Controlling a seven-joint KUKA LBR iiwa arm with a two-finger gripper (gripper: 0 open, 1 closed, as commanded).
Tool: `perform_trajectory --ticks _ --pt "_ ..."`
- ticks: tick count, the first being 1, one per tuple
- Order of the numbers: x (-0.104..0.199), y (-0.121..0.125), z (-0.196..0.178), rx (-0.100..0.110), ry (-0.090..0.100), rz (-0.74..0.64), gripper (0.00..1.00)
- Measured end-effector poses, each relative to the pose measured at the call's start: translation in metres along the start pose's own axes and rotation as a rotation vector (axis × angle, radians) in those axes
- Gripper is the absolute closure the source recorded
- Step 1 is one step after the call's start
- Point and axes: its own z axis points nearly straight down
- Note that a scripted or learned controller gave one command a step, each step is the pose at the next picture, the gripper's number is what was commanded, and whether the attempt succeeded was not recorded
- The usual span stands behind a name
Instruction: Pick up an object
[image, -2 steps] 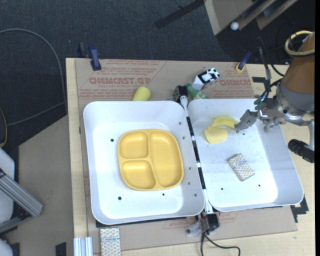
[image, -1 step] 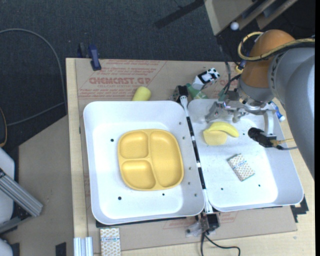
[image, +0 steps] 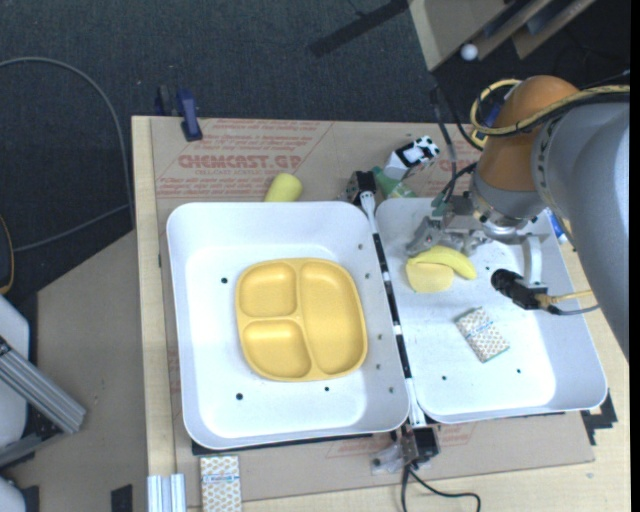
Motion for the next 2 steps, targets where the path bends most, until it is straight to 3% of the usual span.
perform_trajectory --ticks 1,2 --pt "0.0 0.001 -0.011 -0.002 -0.001 -0.001 1.0" --pt "-0.019 -0.05 -0.108 -0.005 -0.002 0.0 1.0"
